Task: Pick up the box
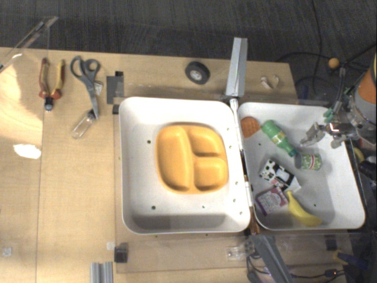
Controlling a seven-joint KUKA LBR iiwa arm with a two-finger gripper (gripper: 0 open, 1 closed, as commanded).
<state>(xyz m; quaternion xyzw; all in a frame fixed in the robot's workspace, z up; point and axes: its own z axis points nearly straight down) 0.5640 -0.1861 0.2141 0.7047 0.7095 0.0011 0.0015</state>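
Two white bins are borne by the bench: the left bin and the right bin. One yellow divided tray is counted in the left bin. Six things are counted in the right bin: one orange ball, one green bottle, one green-labelled can, one black-and-white box, one purple packet and one banana. Along the bench's far edge are counted one pair of scissors, one pair of pliers and one tape roll.
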